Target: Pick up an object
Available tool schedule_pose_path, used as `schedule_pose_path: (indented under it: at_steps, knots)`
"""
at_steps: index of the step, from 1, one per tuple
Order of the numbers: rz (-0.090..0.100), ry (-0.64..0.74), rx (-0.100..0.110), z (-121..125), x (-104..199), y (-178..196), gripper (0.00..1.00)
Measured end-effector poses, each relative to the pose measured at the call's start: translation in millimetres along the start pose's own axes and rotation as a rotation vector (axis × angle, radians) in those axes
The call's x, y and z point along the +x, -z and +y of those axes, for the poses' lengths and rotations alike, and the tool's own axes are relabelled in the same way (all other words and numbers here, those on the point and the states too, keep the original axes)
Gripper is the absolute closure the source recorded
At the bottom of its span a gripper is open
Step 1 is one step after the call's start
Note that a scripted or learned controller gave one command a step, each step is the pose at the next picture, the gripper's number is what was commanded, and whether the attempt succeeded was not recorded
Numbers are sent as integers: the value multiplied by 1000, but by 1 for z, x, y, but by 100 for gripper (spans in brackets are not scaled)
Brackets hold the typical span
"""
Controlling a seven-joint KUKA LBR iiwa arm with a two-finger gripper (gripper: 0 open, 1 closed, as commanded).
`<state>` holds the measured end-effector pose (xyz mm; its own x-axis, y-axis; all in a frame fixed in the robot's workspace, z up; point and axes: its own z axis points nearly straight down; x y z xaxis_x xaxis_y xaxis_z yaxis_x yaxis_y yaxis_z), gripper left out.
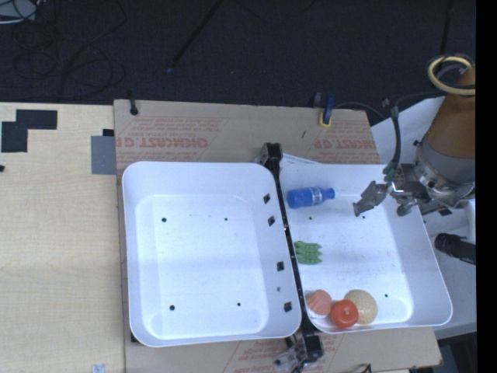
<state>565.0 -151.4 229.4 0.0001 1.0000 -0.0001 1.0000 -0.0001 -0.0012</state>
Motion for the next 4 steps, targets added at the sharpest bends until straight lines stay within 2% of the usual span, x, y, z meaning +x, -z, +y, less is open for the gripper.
schedule_pose_path:
  at_steps: [1, 2, 3, 4]
  knots:
    - [1, 1, 2, 0, 0, 10, 100]
    - [5, -1, 14, -64, 9, -74, 100]
    - [-8, -1, -17, -48, -38, 119, 100]
    - [2, -3, 5, -92, -51, 63, 100]
